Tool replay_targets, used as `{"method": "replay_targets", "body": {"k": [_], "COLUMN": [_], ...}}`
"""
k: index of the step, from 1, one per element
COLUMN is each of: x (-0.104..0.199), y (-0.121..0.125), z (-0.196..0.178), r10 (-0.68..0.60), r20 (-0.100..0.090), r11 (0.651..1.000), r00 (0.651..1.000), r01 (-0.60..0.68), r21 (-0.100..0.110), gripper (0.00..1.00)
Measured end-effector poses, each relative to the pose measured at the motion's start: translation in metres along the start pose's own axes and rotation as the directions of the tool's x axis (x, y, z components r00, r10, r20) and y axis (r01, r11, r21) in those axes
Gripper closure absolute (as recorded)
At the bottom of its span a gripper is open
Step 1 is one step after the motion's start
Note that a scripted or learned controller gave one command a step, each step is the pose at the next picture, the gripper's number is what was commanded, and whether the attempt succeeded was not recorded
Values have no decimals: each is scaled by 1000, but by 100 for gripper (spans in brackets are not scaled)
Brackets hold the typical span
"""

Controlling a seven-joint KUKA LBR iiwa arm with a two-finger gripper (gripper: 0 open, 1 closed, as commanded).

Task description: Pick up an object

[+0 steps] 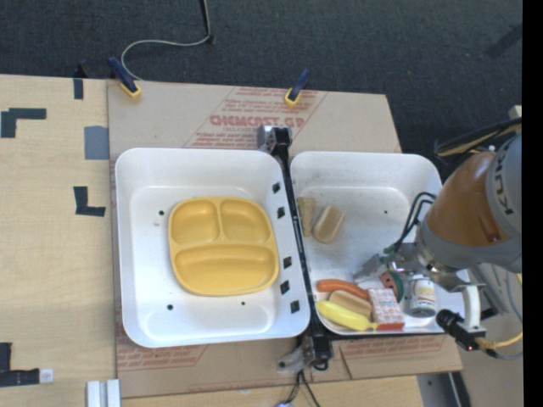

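Camera view, as I saw it | claw (392,271) low in right bin (365,170) beside small can (422,295) | finger state: could not tell | yellow tray (224,246) in left bin (136,227)

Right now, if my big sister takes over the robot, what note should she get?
Gripper: low in the right bin, above the toys in its near corner; jaws unclear, nothing seen held.
Right bin: banana, hot dog, carrot, small box, can, bread piece.
Left bin: yellow divided plate.
Done: nothing picked up.
Left: grab and lift one object.
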State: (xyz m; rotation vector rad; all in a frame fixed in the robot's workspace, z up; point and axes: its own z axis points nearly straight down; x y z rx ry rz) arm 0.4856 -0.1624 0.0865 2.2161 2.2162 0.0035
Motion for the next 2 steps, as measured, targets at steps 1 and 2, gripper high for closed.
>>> {"method": "replay_targets", "body": {"k": [1,2], "x": [-1,63], "y": [1,-1], "z": [-10,-120], "r10": [1,-2], "r20": [1,-4], "r11": [1000,1000], "r00": [1000,1000], "r01": [-1,2], "r21": [-2,7], "gripper": [100,100]}}
